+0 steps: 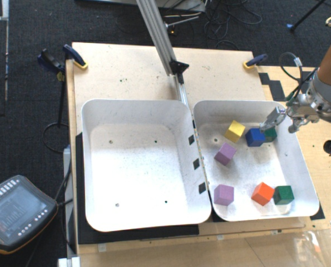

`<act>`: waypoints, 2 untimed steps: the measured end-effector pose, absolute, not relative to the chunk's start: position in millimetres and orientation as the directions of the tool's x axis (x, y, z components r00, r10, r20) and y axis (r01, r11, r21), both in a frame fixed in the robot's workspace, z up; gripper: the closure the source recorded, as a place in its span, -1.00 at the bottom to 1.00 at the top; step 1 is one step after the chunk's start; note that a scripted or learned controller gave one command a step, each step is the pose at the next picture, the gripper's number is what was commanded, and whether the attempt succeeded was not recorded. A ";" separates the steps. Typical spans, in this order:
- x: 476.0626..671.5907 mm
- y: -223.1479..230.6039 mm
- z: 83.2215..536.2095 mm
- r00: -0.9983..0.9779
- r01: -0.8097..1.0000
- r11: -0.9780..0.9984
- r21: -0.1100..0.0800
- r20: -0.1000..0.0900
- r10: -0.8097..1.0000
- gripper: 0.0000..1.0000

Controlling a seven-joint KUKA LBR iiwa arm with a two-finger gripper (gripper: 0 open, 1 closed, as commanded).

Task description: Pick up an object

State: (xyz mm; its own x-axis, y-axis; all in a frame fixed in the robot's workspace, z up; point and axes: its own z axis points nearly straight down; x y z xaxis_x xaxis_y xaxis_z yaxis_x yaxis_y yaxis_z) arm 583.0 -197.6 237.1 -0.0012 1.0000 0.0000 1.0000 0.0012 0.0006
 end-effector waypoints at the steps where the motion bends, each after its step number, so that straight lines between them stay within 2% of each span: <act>1: 583.0 -197.5 237.1 -0.002 1.000 0.002 0.000 0.000 1.000 -1.00; 2: 576.8 -190.5 189.6 -0.001 1.000 0.001 -0.005 0.001 1.000 -1.00</act>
State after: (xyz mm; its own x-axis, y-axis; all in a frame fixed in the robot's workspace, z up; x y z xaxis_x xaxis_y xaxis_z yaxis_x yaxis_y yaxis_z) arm 576.8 -190.5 189.6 -0.0007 1.0000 0.0008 1.0000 0.0007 -0.0047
